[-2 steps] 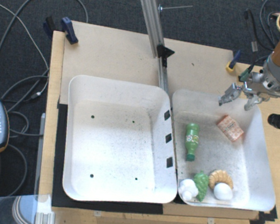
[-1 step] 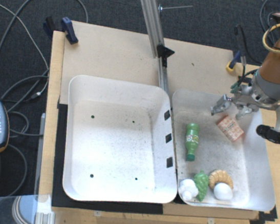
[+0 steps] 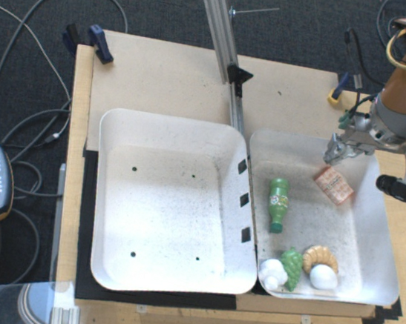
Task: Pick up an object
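our gripper hangs just above the pink packet in the right bin; we cannot tell its opening. the flat packet by the wall could slip away.

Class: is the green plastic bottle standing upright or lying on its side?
Lying on its side: the green plastic bottle stretches flat along the right white bin's floor.

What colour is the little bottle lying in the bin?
Green, with a pale label around its middle: the bottle in the right bin, seen in the camera view.
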